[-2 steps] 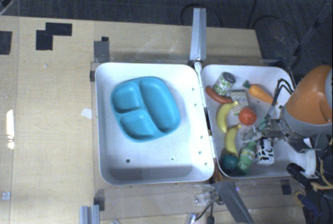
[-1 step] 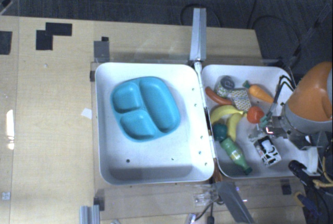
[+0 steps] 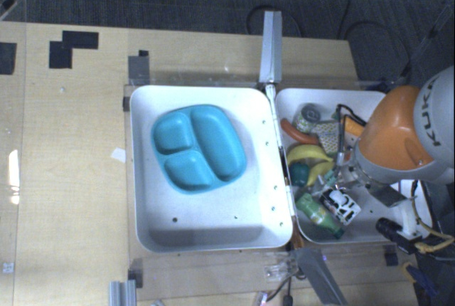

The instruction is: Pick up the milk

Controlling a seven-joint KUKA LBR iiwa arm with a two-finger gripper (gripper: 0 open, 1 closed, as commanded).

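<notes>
Sitting side by side on the wooden bench (image 3: pixel 71 155) are two shallow white bins. The left bin (image 3: pixel 153 226) holds a blue three-compartment plate (image 3: pixel 200 148), turned upside down by the look of its bulging sections. The right bin (image 3: pixel 370 230) is crowded along its left side with a red sausage-like item (image 3: pixel 295 132), a banana (image 3: pixel 307 154), a teal ball (image 3: pixel 299 173), a green bottle (image 3: pixel 316 212), a small grey round tin (image 3: pixel 311 114) and a speckled packet (image 3: pixel 327 131). The milk (image 3: pixel 344 206), a small white carton with black patches, lies tilted near the bin's front edge, just beside the green bottle. The gripper (image 3: pixel 340 180) hangs directly over this clutter, close above the carton; whether it is clenched or released cannot be told.
</notes>
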